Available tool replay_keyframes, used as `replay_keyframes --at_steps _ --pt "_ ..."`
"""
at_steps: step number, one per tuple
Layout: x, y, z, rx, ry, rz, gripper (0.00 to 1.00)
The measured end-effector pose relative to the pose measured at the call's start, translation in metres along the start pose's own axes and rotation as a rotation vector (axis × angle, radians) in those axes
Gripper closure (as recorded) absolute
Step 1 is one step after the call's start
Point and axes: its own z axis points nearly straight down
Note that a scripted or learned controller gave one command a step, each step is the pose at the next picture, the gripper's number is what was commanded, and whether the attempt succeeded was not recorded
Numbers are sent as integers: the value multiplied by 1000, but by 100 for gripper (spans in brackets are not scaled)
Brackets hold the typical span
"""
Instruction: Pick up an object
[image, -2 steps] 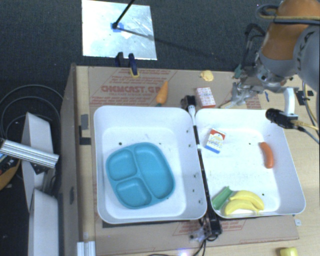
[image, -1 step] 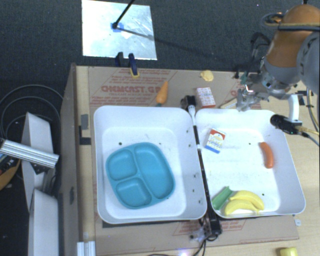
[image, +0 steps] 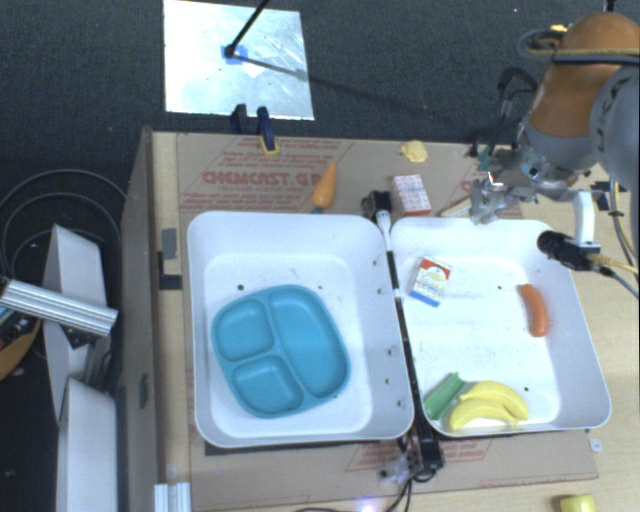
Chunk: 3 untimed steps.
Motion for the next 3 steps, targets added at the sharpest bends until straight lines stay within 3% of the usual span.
replay_keyframes --at_steps 1,2,3 --pt "21 -24 -34 -1 3 -3 100" --pt "16 -23 11 3 1 1 100" --pt "29 -43 -7 2 2 -2 100"
